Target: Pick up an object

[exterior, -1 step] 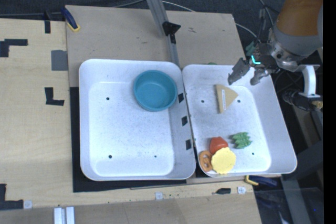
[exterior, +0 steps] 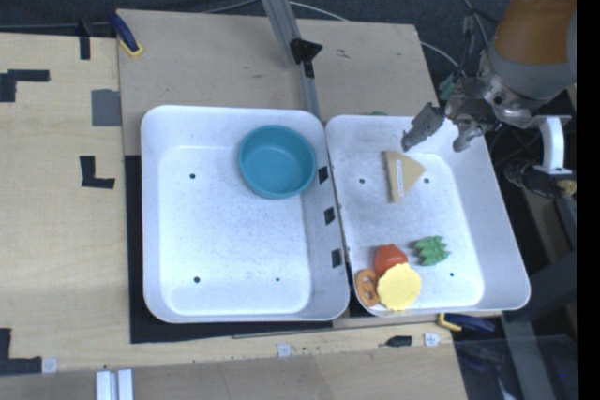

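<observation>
Locate the hand (exterior: 439,134) over the upper edge of the right bin (exterior: 469,201), at the end of the grey arm (exterior: 534,33) entering from 3 o'clock. You see its two fingers (exterior: 419,128) spread apart, with nothing between them.

The nearest object is the tan wedge (exterior: 401,173), lying on the floor of the right bin. It sits at roughly 7 o'clock from the hand, close by but clear of the fingers.

Further toward 6 o'clock, in the lower part of the same bin, you find a green piece (exterior: 430,248), a red piece (exterior: 390,257), a yellow piece (exterior: 399,286) and an orange piece (exterior: 366,286), clustered together.

The left bin (exterior: 187,220) holds a blue bowl (exterior: 277,161) near its upper right corner, at 9 o'clock from the hand and well apart. Both bins rest on the desk (exterior: 56,201).
</observation>
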